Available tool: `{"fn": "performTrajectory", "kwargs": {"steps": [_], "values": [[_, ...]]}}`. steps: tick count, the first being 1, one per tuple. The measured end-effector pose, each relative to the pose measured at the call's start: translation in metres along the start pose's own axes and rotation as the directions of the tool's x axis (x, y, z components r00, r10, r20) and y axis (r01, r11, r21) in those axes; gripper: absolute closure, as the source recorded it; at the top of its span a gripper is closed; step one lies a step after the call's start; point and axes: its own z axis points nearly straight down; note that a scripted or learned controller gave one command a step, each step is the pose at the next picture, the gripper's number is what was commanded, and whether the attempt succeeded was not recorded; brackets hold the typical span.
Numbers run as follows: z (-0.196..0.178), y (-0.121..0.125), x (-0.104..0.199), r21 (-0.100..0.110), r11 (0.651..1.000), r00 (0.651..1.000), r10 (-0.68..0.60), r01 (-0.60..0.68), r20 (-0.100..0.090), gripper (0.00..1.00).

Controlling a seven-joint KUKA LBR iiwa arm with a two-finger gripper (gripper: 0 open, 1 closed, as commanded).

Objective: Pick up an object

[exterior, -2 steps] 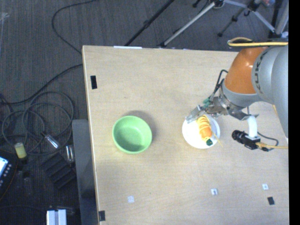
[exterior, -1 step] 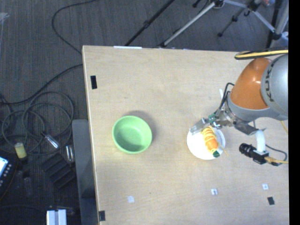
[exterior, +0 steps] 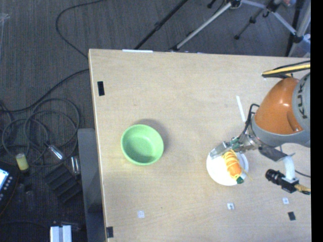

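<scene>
A wide pale wooden bench top (exterior: 192,110) is filling most of the view, and two containers are sitting on it. The larger one, a single green bowl (exterior: 143,144), is standing upright toward the left, well apart from the arm, and its inside is showing nothing but green. The smaller one, a single white plate (exterior: 218,171), is lying to the right of it, and one orange carrot toy (exterior: 232,165) with a small green end is resting on it.

The arm (exterior: 282,112), with its orange band turned up toward the camera, is reaching in from the right and bending down over the plate. Its gripper (exterior: 227,150) is hanging at the plate's upper edge, just above the top end of the carrot toy. Whether it is touching the carrot is not clear, and the state of the gripper cannot be told from this slant.
</scene>
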Motion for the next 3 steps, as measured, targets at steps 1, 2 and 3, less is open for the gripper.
{"fn": "performTrajectory", "kwargs": {"steps": [1,2,3], "values": [[-0.001,-0.017,0.000,-0.004,0.991,0.991,-0.134,0.134,0.003,0.00],[-0.009,-0.015,0.002,-0.007,0.991,0.991,-0.134,0.134,-0.001,1.00],[-0.083,0.037,0.025,0.036,0.995,0.995,-0.095,0.096,-0.022,1.00]]}}
